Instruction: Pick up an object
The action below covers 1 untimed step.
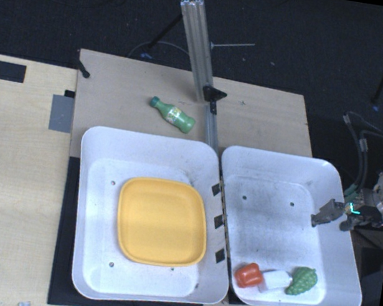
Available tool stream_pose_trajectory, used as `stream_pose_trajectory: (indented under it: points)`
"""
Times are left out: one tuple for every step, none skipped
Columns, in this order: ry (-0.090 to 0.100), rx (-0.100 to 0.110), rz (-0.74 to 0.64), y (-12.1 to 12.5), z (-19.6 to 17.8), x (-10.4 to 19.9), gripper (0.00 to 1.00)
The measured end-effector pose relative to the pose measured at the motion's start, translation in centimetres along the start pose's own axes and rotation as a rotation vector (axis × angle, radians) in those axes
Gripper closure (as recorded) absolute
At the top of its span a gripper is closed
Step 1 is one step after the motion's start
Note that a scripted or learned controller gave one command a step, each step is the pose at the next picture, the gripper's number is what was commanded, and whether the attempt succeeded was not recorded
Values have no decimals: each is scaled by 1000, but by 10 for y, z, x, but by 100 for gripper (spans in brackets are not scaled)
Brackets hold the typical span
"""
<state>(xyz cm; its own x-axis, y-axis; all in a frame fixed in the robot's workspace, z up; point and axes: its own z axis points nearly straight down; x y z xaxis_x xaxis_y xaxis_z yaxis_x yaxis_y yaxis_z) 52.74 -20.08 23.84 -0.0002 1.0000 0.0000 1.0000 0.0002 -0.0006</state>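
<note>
I see three small things huddled in the near corner of the right bin (275, 171). There is a red pepper (249, 274), a little white block (276, 280) and a green bunch (302, 280) that looks like broccoli or grapes. The white block sits between the other two, and it looks like it touches both. The pepper is closest to the wall between the bins. The green bunch is closest to the outer side.

My gripper (329, 214) is over the right side of that same bin, near its right rim. It is farther back than the three things and well apart from them. The green bunch is the closest one to it, but there is still bare white floor between them. Nothing is between the fingers that I can see. The fingers are dark and small here, so I cannot tell if they are spread or pressed together.

In the left bin (99, 162) lies a yellow plate (162, 221), flat in the middle. Behind the bins, a green bottle (172, 115) lies on its side on the bench (270, 118). A grey metal bar (202, 45) leans up from the bench behind the gap between the bins.
</note>
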Motion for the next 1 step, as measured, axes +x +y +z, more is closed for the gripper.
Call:
stream_pose_trajectory:
  points:
    - [0, 0, 0, 0, 0, 0, 0]
